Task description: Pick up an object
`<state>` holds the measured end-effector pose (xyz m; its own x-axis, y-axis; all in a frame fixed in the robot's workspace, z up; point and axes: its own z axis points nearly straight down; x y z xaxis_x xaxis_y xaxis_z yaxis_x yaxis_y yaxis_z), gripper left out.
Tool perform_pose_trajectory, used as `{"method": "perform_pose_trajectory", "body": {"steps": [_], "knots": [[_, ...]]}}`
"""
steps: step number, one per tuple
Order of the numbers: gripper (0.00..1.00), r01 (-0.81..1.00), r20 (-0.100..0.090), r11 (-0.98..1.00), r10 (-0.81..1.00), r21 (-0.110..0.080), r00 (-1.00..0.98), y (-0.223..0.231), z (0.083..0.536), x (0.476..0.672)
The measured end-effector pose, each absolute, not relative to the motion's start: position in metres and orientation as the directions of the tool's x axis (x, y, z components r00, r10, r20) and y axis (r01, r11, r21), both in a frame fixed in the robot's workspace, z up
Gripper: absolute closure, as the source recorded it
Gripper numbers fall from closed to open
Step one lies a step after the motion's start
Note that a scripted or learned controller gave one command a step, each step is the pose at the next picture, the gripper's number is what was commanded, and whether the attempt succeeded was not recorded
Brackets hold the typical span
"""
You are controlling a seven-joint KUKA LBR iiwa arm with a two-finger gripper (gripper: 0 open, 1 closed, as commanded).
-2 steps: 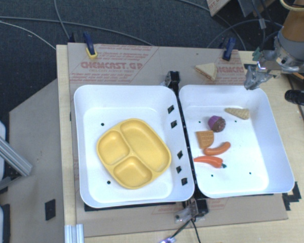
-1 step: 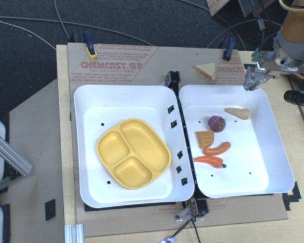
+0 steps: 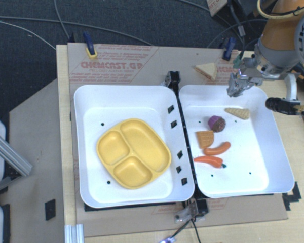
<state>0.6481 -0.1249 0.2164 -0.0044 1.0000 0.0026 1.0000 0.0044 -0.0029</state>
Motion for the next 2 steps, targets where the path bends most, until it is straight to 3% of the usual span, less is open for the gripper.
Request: {"method": "perform_pose_trajectory", "body": {"steps": [2], "knots": [[1.0, 1.0, 0.003, 0.005, 1.0, -0.004, -0.005, -0.021, 0.227, 0.606]]}}
